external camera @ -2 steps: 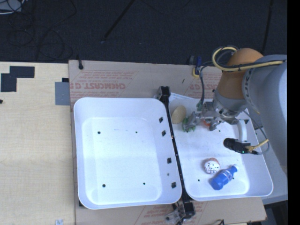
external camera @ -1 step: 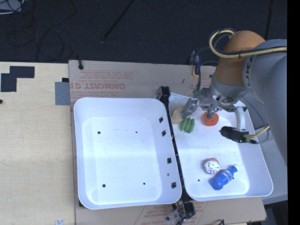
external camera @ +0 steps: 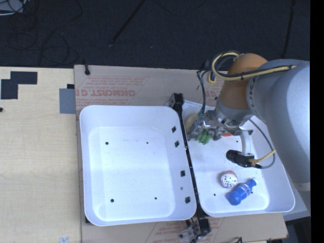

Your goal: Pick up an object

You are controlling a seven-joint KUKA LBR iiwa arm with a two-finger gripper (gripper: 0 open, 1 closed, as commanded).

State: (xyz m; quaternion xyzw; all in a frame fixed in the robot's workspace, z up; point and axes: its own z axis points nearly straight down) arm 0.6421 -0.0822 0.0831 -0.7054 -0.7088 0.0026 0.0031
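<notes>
My gripper reaches down into the back left part of the right bin, below the orange wrist band. Right at its tip lie a green object and a pale tan object, close to the bin's left wall. The wrist body hides how the gripper meets them. A white ball with small dark spots rests near the bin's front, and a blue bottle lies just beside it toward the front right.
The left bin stands beside the right one, divided from it by a black bar. Cardboard lies under both bins. A black cable connector hangs off the arm above the right bin's middle.
</notes>
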